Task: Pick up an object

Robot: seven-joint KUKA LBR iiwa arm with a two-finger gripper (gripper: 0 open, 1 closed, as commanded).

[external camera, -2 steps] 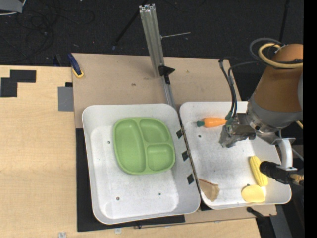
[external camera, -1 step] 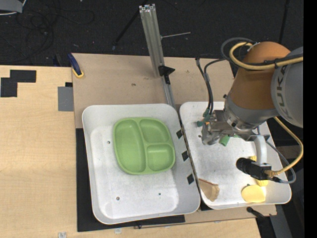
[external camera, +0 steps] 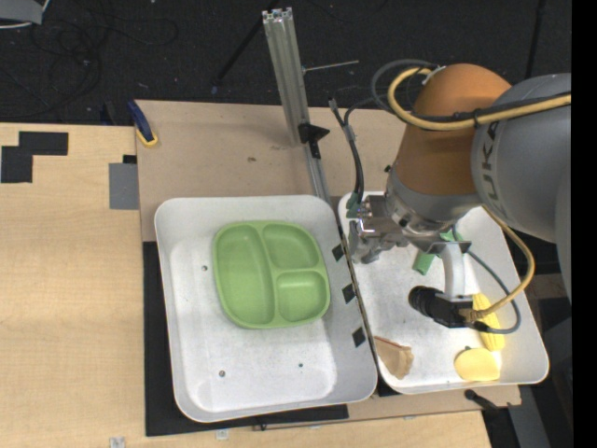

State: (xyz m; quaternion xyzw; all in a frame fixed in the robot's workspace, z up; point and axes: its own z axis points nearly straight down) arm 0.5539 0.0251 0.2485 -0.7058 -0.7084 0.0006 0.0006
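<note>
My gripper (external camera: 366,239) hangs low over the left part of the right bin (external camera: 524,367), close to the wall between the two bins. A small green object (external camera: 424,262) lies just right of it, partly hidden under the wrist. A brown, crumpled-looking piece (external camera: 395,356) rests near that bin's front left corner. A yellow object (external camera: 478,364) sits at the front right. Nothing shows in the gripper.
The left bin (external camera: 187,362) holds a green divided plate (external camera: 271,274) in its upper middle. A metal post (external camera: 289,82) stands behind the bins. The grey and orange arm (external camera: 457,129) covers the back of the right bin.
</note>
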